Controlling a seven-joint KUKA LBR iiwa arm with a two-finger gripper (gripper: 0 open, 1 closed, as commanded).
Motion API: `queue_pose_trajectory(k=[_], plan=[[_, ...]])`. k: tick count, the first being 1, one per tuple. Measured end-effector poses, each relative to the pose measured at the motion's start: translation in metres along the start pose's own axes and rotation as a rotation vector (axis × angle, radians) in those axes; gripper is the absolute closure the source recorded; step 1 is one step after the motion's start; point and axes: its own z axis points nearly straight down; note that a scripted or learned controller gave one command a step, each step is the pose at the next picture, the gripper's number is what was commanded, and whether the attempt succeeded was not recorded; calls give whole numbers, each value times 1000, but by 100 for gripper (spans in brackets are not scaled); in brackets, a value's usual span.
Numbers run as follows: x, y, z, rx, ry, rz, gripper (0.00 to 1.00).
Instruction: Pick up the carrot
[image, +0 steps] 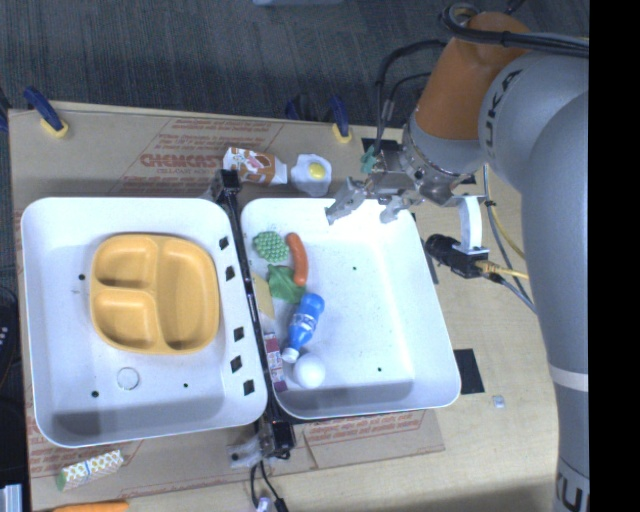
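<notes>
The carrot (297, 258) is a small orange stick with green leaves (282, 284) at its near end, lying in the right bin (400, 300) close to its left wall. My gripper (368, 205) hangs over the far edge of that bin, up and to the right of the carrot and well apart from it. Its two fingers are spread open with nothing between them.
Beside the carrot lie a green round item (267, 244), a blue bottle (304, 320) and a white ball (309, 373). The left bin (60, 380) holds a yellow divided tray (155, 291). A small carton (251, 165) and a fried egg toy (313, 173) sit behind the bins.
</notes>
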Motion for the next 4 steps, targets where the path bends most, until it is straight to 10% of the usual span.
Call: queue_pose_trajectory(k=[1,2,3,4], plan=[[23,-11,119,2,1,187,0],[23,-11,109,5,1,183,100],[-13,-69,-8,-2,0,210,100],[-53,-149,-48,2,1,401,100]])
